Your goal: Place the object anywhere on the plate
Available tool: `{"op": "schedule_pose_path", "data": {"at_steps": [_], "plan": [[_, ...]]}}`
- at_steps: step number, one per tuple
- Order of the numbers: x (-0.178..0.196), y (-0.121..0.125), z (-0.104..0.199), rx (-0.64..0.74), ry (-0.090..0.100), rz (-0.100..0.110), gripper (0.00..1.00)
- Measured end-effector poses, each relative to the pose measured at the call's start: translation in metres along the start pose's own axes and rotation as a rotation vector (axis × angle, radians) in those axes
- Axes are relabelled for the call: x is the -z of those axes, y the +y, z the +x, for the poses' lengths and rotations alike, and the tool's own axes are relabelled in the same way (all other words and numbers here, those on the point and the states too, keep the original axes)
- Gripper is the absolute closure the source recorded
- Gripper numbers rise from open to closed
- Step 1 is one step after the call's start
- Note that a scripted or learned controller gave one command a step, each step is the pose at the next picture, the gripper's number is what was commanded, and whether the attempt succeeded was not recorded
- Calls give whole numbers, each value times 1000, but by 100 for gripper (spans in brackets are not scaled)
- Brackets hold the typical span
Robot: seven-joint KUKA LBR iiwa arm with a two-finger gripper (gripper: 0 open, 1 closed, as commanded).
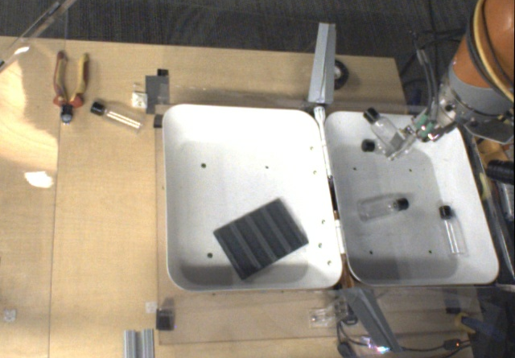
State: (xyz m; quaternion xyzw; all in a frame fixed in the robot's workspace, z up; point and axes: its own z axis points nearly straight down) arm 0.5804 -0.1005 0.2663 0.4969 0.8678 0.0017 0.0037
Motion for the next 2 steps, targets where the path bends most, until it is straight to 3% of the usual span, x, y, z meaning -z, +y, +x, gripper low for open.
{"op": "schedule_pose_path", "data": {"at_steps": [1, 2], "plan": [[-8, 79, 35, 257, 1, -1, 100], [37, 147, 97, 269, 2, -1, 100]]}}
